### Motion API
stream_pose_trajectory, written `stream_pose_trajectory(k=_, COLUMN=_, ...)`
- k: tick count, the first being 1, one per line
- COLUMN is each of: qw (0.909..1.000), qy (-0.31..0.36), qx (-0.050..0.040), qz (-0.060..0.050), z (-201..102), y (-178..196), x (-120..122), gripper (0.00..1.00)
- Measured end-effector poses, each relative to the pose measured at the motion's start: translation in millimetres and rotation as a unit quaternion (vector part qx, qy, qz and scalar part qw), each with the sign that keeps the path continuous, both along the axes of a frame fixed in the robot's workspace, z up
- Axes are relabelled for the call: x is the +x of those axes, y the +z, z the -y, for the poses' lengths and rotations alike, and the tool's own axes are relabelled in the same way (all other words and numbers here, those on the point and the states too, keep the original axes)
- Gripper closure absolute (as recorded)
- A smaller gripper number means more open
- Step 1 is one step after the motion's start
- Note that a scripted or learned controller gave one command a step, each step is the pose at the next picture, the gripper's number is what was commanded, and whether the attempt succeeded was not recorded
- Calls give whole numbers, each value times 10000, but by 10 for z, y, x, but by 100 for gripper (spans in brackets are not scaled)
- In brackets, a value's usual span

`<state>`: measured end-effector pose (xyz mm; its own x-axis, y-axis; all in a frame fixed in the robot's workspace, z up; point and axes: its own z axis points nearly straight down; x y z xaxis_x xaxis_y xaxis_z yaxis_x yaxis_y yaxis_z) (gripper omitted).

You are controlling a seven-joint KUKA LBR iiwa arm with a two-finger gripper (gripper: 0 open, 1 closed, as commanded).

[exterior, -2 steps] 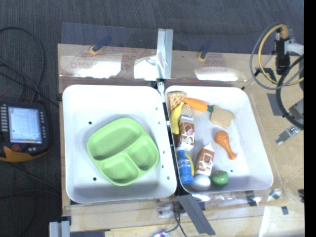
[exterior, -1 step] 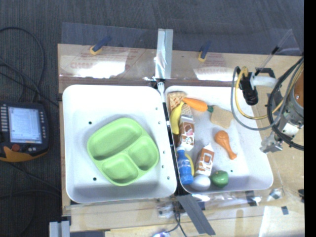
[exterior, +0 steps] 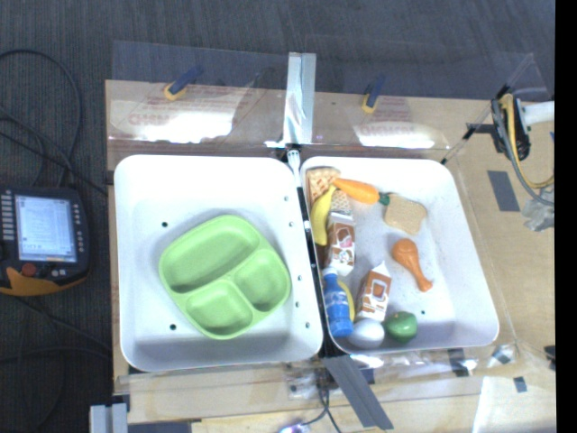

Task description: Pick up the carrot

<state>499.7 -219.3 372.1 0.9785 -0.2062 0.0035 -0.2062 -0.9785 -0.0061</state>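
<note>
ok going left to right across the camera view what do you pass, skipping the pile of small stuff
Handheld controller → left bin → green divided plate → banana → carrot → slice of bread → chicken drumstick → right bin's far wall.

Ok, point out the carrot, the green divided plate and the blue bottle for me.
carrot (exterior: 357,190), camera view, middle of its orange body.
green divided plate (exterior: 200,262), camera view, floor of its largest compartment.
blue bottle (exterior: 337,307), camera view, middle of its body.
</note>
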Motion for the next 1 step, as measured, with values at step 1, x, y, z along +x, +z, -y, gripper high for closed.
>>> stream_pose_trajectory(k=1, qw=10000, qy=9, qx=59, qz=29, z=-26, y=72, x=21, gripper=100)
